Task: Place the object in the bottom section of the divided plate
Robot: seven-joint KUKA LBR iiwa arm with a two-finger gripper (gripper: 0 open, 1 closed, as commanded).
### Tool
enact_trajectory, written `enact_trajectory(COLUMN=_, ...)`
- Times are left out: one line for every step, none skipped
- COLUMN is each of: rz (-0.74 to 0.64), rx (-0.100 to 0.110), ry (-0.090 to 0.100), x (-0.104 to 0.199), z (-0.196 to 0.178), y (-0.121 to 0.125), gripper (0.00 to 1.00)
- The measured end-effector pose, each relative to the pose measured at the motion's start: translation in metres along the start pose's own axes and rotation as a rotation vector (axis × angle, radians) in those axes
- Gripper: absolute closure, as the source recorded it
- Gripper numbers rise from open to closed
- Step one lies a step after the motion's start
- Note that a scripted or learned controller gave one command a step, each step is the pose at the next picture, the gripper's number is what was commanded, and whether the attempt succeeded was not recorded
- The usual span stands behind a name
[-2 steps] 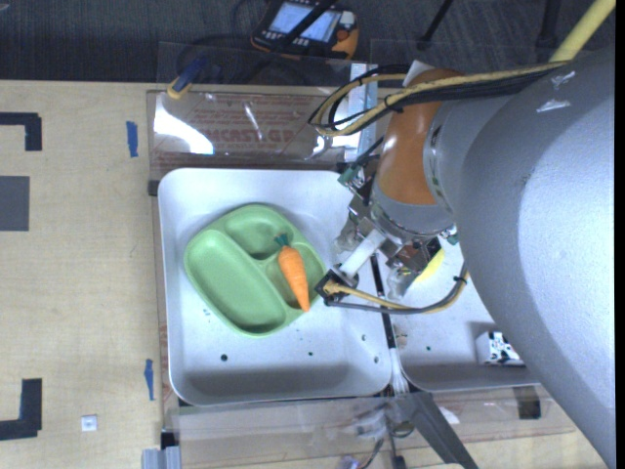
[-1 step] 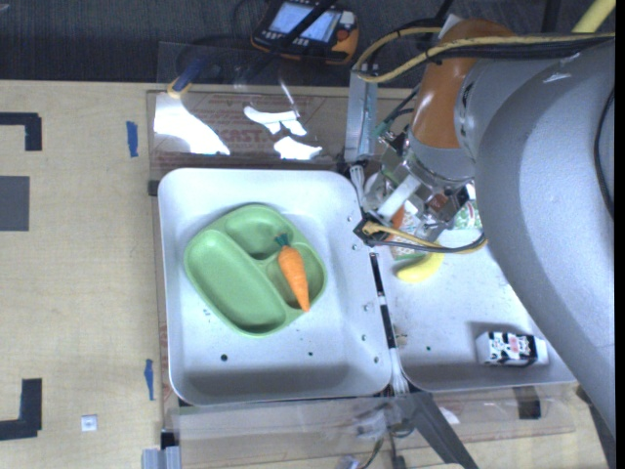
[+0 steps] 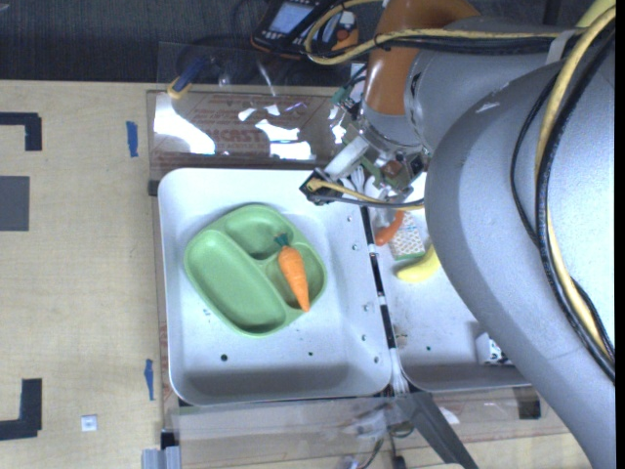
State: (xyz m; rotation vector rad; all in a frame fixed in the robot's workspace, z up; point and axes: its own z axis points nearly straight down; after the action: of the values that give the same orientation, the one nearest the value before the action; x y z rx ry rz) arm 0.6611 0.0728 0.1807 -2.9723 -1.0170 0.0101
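A green divided plate [image 3: 227,279] lies in the left white bin [image 3: 264,374]. A toy carrot [image 3: 294,275] with a green top rests in the plate's small right-hand section, tip pointing toward the near edge. My gripper [image 3: 391,182] hangs above the far end of the strip between the two bins, up and to the right of the plate and apart from the carrot. The wrist and the big grey arm hide its lower end.
The right bin [image 3: 439,350] holds a small orange item [image 3: 389,231], a pale speckled piece [image 3: 411,234] and a yellow item [image 3: 419,268] just under the arm. A clear plastic sheet [image 3: 244,130] lies behind the bins.
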Motion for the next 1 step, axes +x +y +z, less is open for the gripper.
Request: enact_trajectory(rz=0.153, rx=-0.012, ry=0.027, x=0.0099, z=0.0267, y=-0.0159, gripper=0.00)
